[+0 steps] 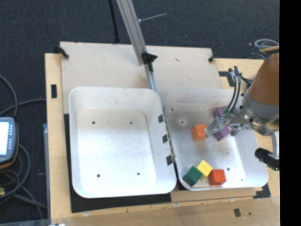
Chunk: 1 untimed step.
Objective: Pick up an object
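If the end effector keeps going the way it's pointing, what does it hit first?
Probably the purple block right at the end effector, with the orange block just beyond it; depth is hard to judge from above.

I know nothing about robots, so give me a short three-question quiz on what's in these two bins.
1. True or false: all the blocks lie in the right bin.
2. Which block lies nearest the gripper? A) green block B) purple block C) red block
3. Fill in: the yellow block sits between the green block and the ____ block.

Key:
1. True; the left bin holds none.
2. B; one purple block lies right by the gripper, another just behind it, and the orange block to their left.
3. Red; the red block lies near the front rim.
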{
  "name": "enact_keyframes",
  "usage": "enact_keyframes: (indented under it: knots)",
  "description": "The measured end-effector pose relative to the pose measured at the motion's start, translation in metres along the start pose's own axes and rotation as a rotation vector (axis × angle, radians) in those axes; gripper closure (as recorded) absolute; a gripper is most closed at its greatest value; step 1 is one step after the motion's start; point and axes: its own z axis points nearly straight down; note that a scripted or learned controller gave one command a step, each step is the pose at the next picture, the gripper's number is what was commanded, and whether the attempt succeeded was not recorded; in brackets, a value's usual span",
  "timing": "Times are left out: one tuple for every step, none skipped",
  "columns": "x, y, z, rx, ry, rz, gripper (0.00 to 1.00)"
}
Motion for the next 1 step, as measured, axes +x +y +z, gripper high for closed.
enact_keyframes:
  knots:
    - [-0.0017,0.0010,-0.0113,-0.005,-0.002,0.001,1.00]
